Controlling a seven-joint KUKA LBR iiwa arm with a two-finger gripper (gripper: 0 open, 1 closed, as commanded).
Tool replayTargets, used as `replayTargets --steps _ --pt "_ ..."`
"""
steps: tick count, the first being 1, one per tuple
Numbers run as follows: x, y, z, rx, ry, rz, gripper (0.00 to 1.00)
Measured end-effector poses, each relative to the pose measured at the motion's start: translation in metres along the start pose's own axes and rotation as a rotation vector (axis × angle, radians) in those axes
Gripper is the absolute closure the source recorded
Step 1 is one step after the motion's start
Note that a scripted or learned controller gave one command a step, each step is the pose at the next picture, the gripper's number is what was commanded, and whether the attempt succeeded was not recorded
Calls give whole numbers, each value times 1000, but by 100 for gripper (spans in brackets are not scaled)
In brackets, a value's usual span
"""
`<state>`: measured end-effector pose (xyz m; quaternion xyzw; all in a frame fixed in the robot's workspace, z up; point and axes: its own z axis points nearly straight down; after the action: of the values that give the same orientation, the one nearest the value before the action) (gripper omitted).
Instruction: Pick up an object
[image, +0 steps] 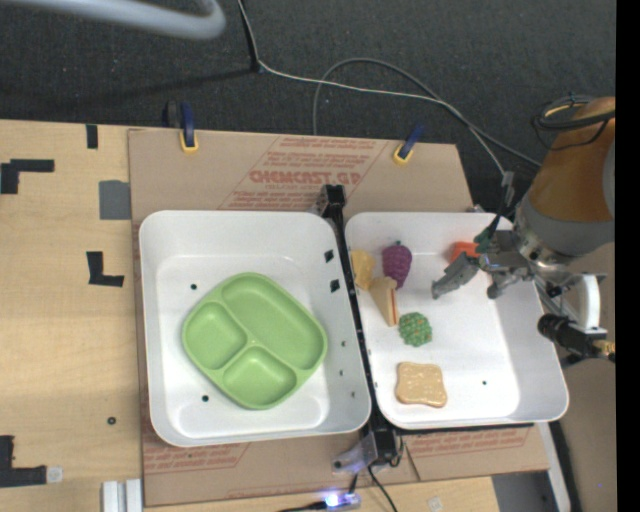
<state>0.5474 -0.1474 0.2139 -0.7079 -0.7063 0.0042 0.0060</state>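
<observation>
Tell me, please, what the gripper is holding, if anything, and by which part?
Nothing: the gripper hangs open over the right bin, with no object between its fingers.

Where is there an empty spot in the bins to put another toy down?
Right bin: bare floor between the toast and the bin's right wall, below the gripper. Left bin: a bare strip above the green divided plate and in the corners. Crowded: the right bin's upper left, where the grapes, broccoli and yellow pieces sit close together.
</observation>
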Motion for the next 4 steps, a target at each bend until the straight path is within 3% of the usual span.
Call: replayTargets --steps 1,3,4 --pt "0 3 -7 -13 -2 -4 0" --pt "-4 -8 113 -7 -1 -3 0" --pt "-3 -7 129 -14 -2 -4 0"
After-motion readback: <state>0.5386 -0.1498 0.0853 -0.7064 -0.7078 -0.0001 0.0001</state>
